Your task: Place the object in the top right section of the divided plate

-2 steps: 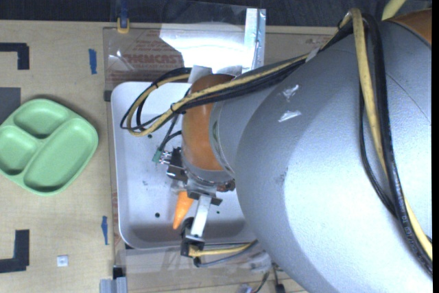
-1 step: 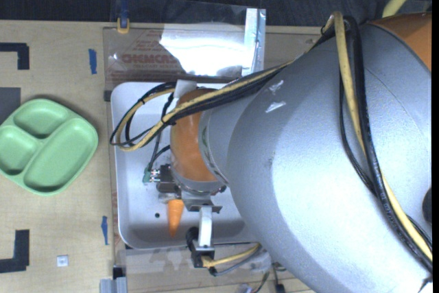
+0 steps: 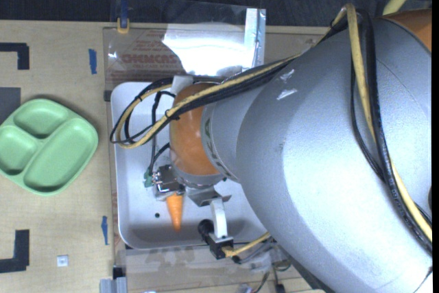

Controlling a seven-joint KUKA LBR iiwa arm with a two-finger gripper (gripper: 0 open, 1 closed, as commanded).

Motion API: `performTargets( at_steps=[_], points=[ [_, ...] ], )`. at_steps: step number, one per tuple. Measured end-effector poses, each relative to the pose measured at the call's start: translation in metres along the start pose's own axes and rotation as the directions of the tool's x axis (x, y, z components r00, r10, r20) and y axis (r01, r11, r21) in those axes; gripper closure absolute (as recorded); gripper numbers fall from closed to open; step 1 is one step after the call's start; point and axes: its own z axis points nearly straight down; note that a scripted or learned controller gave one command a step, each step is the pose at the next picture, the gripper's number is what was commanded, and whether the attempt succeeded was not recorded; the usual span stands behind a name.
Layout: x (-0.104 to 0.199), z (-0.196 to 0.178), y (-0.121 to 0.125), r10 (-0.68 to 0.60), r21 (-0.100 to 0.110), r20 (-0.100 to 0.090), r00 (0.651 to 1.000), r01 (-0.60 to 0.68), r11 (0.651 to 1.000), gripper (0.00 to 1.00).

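In the near white bin, an orange carrot lies just under the arm's hand; whether the hand grips it cannot be told. Farther left on the table, the green divided plate waits; the placing seems not yet done.

We see a small orange carrot-shaped object in the white bin, near the bin's lower edge. It tapers to a point aimed toward the bottom of the view, and its wider top end sits just under the arm's wrist, partly hidden. Well apart to the left, on the wooden bench, we find the divided plate: pale green, rounded, with three sections, two smaller ones up top and one long one below.
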Motion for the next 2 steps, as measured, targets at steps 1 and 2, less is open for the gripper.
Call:
performTargets(
  at_steps=[1, 2],
  points=[
    [-0.0126, 0.0001, 0.0414, -0.268, -0.006, -0.001, 0.963, 0.268, 0.963, 1.0],
    [-0.0122, -0.0092, 0.0418, -0.267, -0.007, -0.001, 0.964, 0.267, 0.964, 1.0]
  ],
)
